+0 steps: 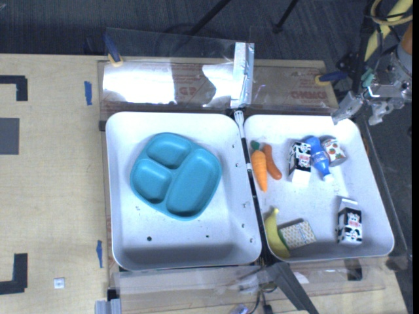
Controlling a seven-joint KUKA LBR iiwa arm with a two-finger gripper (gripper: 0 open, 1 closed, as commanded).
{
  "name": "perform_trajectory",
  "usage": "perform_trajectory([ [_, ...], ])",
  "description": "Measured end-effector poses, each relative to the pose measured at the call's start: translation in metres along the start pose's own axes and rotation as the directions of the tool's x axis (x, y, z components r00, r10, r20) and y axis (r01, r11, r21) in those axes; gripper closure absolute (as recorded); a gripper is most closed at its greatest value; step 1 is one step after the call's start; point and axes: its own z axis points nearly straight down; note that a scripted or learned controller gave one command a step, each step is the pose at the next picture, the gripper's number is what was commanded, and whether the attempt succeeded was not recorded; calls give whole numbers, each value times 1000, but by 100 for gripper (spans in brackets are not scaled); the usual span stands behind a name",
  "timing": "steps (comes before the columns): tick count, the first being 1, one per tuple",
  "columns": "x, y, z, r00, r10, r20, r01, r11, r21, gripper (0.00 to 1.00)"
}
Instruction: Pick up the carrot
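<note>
Just beside the right bin's (366,169) left wall lies the carrot (260,169).

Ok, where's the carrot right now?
The carrot lies in the right bin, against its left wall, beside a small orange piece and above the banana.

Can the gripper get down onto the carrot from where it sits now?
Probably yes: the carrot lies uncovered by the right bin's left wall, though that wall crowds one side. The gripper waits outside the bin's far right corner.
</note>
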Motion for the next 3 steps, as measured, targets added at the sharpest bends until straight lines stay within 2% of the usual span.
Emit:
perform_trajectory([
  [1, 38, -11, 151, 972, 233, -1, -233, 972, -9, 0],
  [2, 66, -91, 183, 999, 33, -2, -33, 999, 3, 0],
  [3, 74, -36, 53, 989, 150, 1, -150, 989, -1, 0],
])
